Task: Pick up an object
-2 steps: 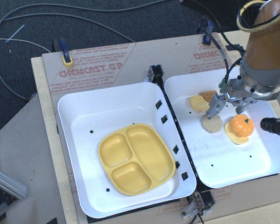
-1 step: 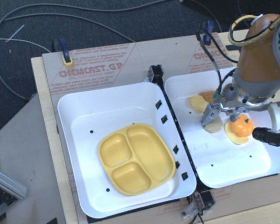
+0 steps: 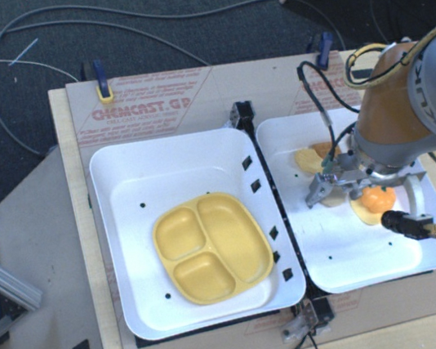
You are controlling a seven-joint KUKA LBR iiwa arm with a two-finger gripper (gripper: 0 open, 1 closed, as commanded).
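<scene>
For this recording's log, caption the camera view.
Grey KUKA arm reaches into the right white bin over orange objects; yellow divided plate in the left.

the bench (image 3: 157, 105) bears 2 white bins, left (image 3: 119, 227) and right (image 3: 356, 258), side by side.

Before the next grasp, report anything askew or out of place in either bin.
The yellow divided plate lies rotated in the left bin, its edges not square with the walls. In the right bin, small yellow and orange items cluster under the gripper, partly hidden. Nothing looks spilled or damaged.
</scene>
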